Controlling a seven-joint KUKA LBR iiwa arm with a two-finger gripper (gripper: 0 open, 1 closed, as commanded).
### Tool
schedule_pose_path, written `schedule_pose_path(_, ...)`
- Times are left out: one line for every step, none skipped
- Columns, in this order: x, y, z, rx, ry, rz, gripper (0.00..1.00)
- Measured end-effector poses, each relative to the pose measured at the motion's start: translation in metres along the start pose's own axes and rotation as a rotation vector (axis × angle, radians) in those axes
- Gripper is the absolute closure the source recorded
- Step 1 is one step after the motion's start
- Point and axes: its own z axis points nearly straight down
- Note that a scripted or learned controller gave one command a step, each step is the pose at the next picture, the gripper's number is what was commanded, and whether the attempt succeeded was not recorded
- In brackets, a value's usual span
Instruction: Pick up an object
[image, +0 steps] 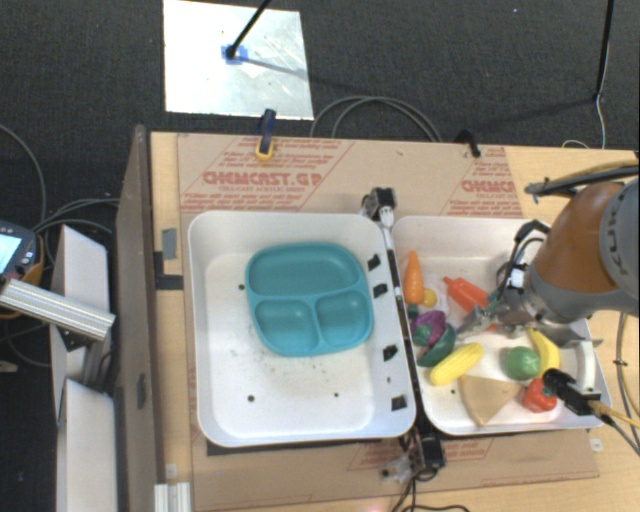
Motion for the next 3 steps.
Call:
schedule_pose_path(0.013, 0.105, -0.005, -0.012, -0.002, -0.007, 0.00)
schedule_pose_path(0.006, 0.075, -0.003, 0.001, -0.001, 0.002, 0.00)
schedule_pose_path(0.012, 0.040, -0.002, 0.002, 0.000, 0.002, 0.00)
